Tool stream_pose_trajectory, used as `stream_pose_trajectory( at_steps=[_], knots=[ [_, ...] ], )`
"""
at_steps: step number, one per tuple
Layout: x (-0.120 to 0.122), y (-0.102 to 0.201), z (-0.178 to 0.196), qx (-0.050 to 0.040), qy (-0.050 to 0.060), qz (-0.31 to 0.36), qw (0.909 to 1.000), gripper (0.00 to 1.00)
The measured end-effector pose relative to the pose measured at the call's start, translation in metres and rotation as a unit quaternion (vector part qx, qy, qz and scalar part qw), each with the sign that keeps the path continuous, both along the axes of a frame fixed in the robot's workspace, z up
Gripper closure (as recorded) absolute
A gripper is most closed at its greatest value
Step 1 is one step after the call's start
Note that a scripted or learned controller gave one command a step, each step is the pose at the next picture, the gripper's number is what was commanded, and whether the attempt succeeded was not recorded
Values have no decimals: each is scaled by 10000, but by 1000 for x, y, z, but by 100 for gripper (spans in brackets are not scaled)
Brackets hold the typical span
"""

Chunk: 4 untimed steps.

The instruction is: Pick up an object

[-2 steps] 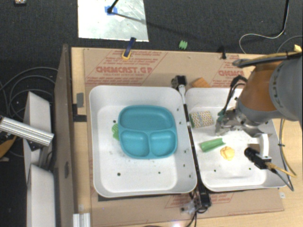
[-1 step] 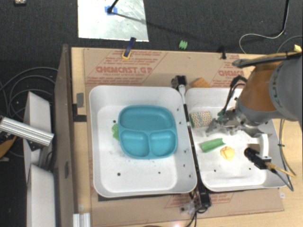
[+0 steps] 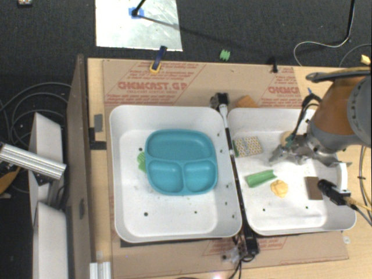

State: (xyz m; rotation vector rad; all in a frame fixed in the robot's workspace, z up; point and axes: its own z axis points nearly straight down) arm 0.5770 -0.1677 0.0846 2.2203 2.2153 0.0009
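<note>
The arm's gripper (image 3: 283,154) hangs over the right white bin (image 3: 290,222), holding nothing. It looks like the reaching step. Next it must drop onto the green stick-shaped block (image 3: 259,177) just below.

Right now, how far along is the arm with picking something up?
Nothing looks picked up yet. The hand sits low over the right bin, above the green piece and yellow piece, which lie on the bin floor. The grasp and lift remain. The blue tray rests in the left bin.
</note>
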Motion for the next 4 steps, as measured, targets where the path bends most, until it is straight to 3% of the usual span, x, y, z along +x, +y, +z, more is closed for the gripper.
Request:
stream_pose_trajectory(
  at_steps=[1,2,3,4],
  knots=[
    [48,-22,37,-4,-31,38,10000,0],
    [58,-40,-1,3,-1,21,10000,0],
    [60,-39,14,-2,-29,41,10000,100],
    [59,-39,12,-4,-16,47,10000,0]
  ],
)
